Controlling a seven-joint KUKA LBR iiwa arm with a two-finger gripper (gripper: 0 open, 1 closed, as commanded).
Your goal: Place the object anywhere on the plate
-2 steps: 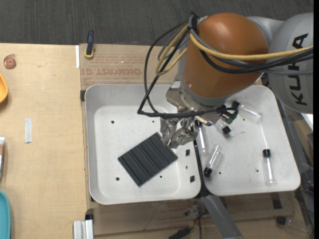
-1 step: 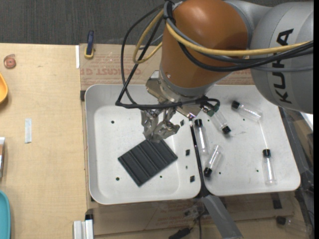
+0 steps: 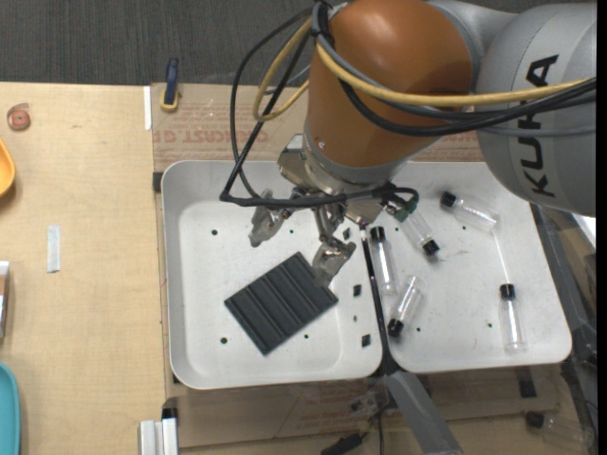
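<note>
A: Looming over the desk (image 3: 85, 330), the arm (image 3: 398, 74) hides part of both white bins (image 3: 190, 349).

B: The gripper (image 3: 294, 240)?

A: Fingers spread, pinching nothing, just above the dark ribbed plate (image 3: 280, 301) in the left bin. Right bin: five clear vials (image 3: 510, 316), some cut off.

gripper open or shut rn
Open: the gripper has its two fingers spread apart above the dark ridged plate, nothing between them.
</note>
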